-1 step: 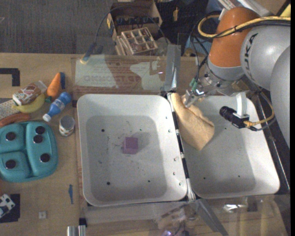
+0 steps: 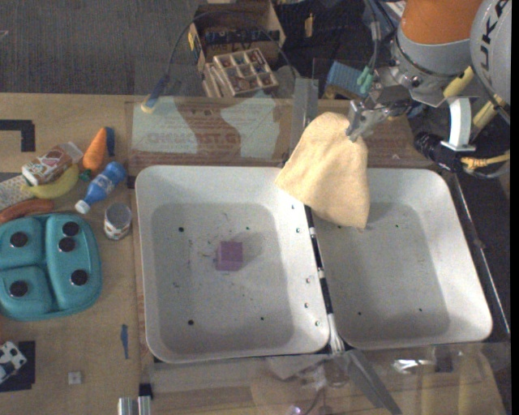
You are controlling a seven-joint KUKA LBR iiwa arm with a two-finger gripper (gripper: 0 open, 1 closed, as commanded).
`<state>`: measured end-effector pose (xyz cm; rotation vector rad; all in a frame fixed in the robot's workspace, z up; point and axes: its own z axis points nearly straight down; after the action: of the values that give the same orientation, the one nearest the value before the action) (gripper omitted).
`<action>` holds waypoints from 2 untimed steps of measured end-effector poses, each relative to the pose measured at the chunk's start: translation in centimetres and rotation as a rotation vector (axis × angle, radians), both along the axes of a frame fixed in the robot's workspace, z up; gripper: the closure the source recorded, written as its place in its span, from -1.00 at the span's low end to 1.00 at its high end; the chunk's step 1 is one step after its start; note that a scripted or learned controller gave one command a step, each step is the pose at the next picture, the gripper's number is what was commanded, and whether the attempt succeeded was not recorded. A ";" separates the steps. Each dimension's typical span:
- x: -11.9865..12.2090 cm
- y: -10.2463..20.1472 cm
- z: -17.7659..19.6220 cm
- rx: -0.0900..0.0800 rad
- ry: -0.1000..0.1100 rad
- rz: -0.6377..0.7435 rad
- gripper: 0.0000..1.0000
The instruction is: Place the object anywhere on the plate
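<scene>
Claw: our claw (image 2: pixel 357 123) hangs above the far edge of the right bin, pinched shut on the top corner of a pale yellow cloth; we see the fabric gathered between its metal fingers.
Arm: we see the grey arm with its orange band (image 2: pixel 438 20) coming in from the upper right, wrist tipped down toward the bins.
Cloth: the pale yellow square cloth (image 2: pixel 331 174) dangles straight below the claw, widening as it falls; its lower edge drapes over the far left corner of the right bin and reaches across the seam between the two bins.
Right bin: we see the shallow white right bin (image 2: pixel 413 284), its floor bare apart from small dark specks.
Left bin: the shallow white left bin (image 2: pixel 186 324) holds a small purple square block (image 2: pixel 229 255) lying flat near the middle, well apart from the cloth and the claw.
Bench, left side: we count a teal sectioned plastic tray (image 2: pixel 49 263), a small grey cup (image 2: pixel 118 220), a blue and white toy bottle (image 2: pixel 101 186), an orange toy carrot (image 2: pixel 97 148) and a yellow toy banana (image 2: pixel 57 185).
Bench, far side: a wooden compartment box (image 2: pixel 242 71) stands behind a clear sheet.
</scene>
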<state>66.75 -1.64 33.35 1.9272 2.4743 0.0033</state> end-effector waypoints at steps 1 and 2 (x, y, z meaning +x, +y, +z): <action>-2.6 -9.0 10.3 0.000 0.002 -0.011 1.00; 0.0 -7.2 10.3 -0.001 -0.002 -0.092 1.00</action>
<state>66.73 -8.86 43.66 2.0379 2.3811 0.0035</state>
